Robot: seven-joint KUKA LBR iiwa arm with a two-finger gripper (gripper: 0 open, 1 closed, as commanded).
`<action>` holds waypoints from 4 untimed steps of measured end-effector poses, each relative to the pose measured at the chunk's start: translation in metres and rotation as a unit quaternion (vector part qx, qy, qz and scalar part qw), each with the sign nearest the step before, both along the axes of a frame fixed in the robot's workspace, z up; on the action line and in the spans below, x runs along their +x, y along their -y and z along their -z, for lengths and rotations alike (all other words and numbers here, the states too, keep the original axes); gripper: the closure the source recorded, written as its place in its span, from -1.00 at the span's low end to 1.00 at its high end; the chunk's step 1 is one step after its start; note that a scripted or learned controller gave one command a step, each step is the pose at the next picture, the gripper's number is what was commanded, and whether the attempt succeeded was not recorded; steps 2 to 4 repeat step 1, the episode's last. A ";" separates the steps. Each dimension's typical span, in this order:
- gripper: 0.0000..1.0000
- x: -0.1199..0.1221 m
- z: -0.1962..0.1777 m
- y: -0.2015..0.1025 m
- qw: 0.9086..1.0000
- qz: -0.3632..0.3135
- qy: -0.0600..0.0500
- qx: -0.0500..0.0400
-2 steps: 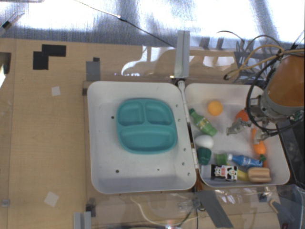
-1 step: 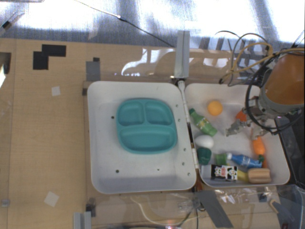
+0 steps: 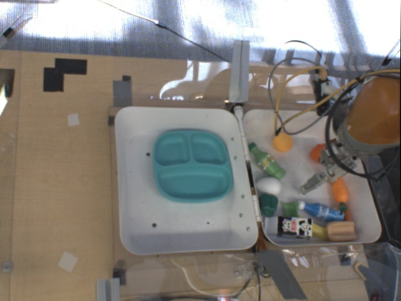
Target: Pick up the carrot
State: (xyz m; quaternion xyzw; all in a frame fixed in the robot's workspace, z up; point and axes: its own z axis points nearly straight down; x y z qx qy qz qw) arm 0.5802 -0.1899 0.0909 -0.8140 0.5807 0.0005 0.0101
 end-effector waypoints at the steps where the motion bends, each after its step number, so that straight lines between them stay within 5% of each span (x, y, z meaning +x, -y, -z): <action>1: -1.00 -0.008 0.001 -0.004 0.999 -0.054 0.004 -0.004; 4: -1.00 -0.008 0.001 -0.004 0.999 -0.054 0.004 -0.004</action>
